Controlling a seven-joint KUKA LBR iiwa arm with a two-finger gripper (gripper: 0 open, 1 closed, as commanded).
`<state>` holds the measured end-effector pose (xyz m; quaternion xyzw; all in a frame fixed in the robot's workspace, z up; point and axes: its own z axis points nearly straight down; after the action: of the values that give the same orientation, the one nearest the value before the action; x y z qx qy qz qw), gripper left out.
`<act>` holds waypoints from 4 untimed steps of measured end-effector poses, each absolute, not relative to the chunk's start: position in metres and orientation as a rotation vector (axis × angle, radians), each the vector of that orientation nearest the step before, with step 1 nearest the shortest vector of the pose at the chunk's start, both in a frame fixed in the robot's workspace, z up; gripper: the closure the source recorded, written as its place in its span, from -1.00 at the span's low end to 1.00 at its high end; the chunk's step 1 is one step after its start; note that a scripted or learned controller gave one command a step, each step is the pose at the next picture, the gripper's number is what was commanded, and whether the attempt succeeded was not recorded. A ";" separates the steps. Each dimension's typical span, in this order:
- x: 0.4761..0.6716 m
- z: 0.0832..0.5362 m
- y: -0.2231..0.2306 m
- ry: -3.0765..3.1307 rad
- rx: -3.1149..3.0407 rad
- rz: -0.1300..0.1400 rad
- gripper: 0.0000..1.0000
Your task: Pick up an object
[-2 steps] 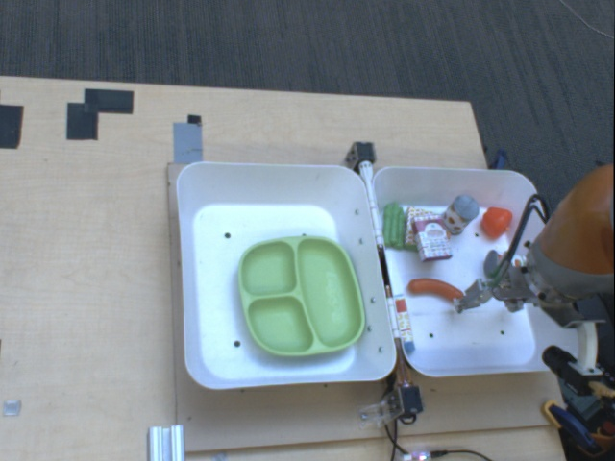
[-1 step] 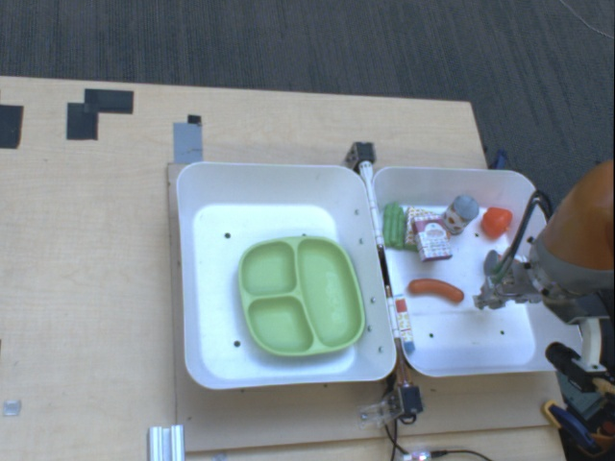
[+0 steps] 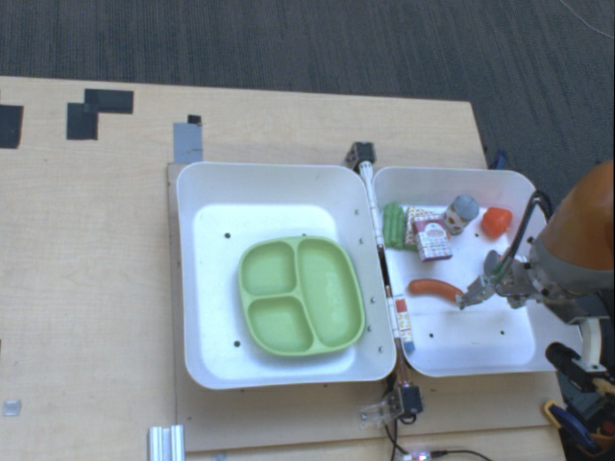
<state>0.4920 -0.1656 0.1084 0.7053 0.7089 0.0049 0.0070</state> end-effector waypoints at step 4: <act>0.493 0.109 -0.106 2.218 2.204 0.018 1.00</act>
<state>0.4927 -0.1060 0.1087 0.7049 0.7093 0.0058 0.0074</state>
